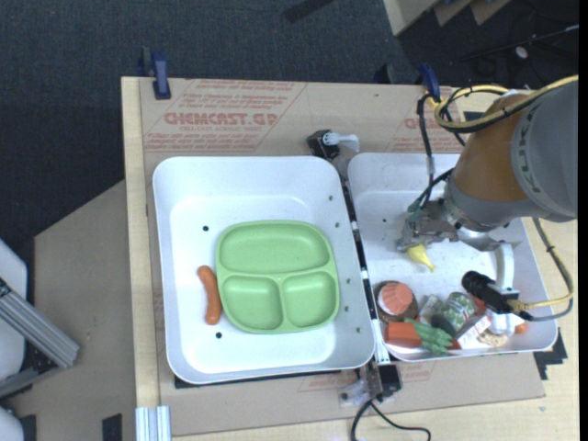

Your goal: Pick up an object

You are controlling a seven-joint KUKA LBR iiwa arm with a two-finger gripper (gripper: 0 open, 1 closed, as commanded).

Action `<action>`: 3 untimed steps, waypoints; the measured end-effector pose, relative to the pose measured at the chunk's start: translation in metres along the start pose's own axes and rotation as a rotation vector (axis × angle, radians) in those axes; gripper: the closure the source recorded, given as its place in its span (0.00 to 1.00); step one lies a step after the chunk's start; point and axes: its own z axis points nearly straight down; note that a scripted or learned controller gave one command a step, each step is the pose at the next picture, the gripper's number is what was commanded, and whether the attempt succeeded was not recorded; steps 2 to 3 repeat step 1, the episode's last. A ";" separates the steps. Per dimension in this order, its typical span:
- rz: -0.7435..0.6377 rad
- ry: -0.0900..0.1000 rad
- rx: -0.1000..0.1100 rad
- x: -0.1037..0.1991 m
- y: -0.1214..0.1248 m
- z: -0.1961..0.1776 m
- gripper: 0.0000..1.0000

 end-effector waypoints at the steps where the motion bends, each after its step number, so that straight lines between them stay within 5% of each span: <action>1: -0.001 0.001 -0.005 0.076 0.017 -0.107 1.00; 3: -0.001 0.001 -0.005 0.076 0.017 -0.107 1.00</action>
